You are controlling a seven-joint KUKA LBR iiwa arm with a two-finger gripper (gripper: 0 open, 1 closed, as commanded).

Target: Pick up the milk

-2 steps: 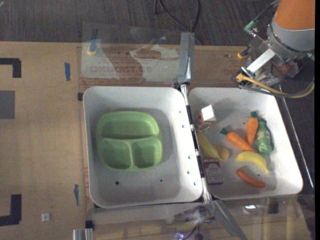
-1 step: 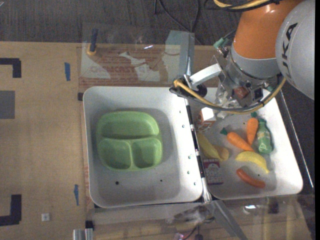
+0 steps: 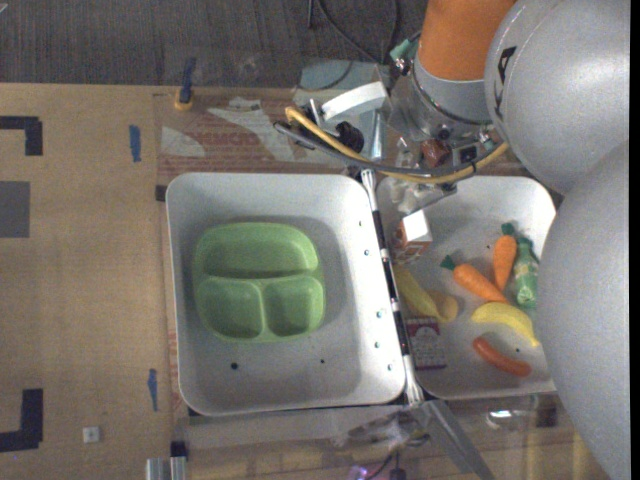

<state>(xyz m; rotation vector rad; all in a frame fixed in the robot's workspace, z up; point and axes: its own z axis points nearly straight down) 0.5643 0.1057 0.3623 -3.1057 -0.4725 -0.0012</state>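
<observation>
From above, the claw (image 3: 418, 203) hung over the far-left corner of the right white bin (image 3: 470, 380); whether it was apart or together, I couldn't tell. The small white-and-red milk carton (image 3: 412, 232) sat just beneath it, by the bin's left wall. The green sectioned plate (image 3: 260, 280) lay in the left bin (image 3: 190, 208).
</observation>
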